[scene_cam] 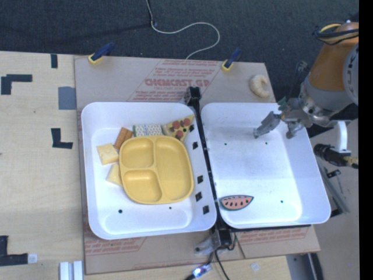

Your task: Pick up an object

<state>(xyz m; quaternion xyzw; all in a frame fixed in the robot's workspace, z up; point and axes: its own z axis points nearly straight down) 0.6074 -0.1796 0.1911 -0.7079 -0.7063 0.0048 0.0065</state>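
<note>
The nearest candidate for a pick is the flat red-and-green watermelon-slice toy [236,202], a thin half-moon piece lying face up at the near left corner of the right-hand shallow white bin [303,174], well apart from the fingers and on the side of them toward the camera; it looks light and stiff, probably wood or plastic, and because it lies so flat there is little edge to pinch, so a hold across its narrow width, curved rind to straight edge, seems the likeliest to work, and it may skid on the smooth bin floor. The two-finger gripper [278,126] hangs over the far part of that same bin, its two grey fingers spread apart with nothing between them. Across the divider, well to the fingers' left, the left-hand shallow white bin [93,174] holds a yellow three-compartment plastic plate [156,169], rigid and broad, its compartments bare, with small tan cracker-like toy pieces [111,154] tucked at its left edge and a pizza-slice toy [179,126] at its far edge. Beyond the bins, a pale ring-shaped toy [260,85] rests on the cardboard sheet [175,83]
</note>
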